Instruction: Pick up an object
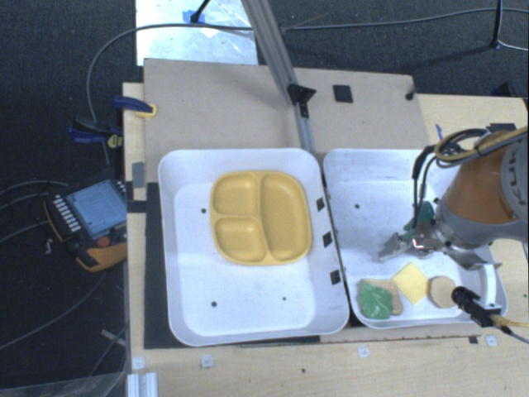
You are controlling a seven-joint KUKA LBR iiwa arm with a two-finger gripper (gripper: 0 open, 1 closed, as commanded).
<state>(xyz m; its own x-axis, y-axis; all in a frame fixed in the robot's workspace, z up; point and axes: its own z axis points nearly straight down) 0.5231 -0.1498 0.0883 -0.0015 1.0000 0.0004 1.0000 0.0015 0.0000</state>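
Camera view: the gripper (411, 242) is seen low inside the right bin (364, 188), above a yellow block (410, 283); whether anything is pinched cannot be told. Beside the yellow block, toward the left bin (186, 222), a green object (376, 300) is seen lying on a tan piece; on the block's other side a round tan object (442, 290) is seen; a yellow divided plate (260, 217) is held in the left bin, on the desk (215, 98).

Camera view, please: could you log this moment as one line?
tool above right bin | nothing seen held | green, yellow, tan items at bin's near edge
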